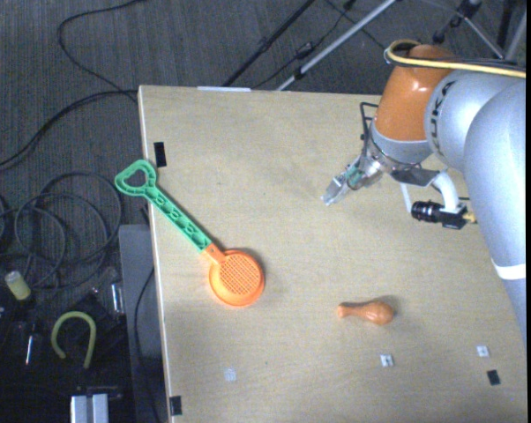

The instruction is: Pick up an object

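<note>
Overhead, fingers (336, 189) hover apart from strainer (198, 241) and drumstick (368, 311).

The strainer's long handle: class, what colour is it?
Green, on the strainer; clearest in the camera view.

- One fixed camera looks down at a slant on the table (336, 263).
- The arm (477, 139) enters from the view's right; floor cables (45, 227) lie left.

End effector (336, 191) above bench (274, 130); green-handled orange strainer (195, 238) left, orange gourd-shaped toy (368, 311) btm.
</note>
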You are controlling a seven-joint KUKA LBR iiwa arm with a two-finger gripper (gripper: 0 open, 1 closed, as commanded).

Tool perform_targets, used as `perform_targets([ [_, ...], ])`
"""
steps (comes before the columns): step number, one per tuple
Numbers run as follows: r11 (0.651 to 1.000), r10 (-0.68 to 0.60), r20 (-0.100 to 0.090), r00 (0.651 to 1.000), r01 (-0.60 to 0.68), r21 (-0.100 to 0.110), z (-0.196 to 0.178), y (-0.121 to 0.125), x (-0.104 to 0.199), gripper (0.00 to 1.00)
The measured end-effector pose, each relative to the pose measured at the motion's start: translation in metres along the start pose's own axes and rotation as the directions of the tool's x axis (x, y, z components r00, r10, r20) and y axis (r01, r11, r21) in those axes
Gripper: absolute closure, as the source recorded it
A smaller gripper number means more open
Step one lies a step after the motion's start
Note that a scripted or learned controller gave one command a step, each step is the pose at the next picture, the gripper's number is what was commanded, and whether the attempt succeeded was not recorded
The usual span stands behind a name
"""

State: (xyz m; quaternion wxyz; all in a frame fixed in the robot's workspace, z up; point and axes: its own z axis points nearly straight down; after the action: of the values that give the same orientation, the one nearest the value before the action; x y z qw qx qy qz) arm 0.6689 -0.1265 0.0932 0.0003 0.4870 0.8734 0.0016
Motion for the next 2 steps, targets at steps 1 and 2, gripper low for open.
perform_targets([
  [1,0.993,0.122,0.002,0.993,-0.122,0.002,-0.090,0.038,0.062,1.00],
  [2,0.989,0.151,0.004,0.989,-0.151,0.003,-0.297,0.025,0.039,1.00],
])
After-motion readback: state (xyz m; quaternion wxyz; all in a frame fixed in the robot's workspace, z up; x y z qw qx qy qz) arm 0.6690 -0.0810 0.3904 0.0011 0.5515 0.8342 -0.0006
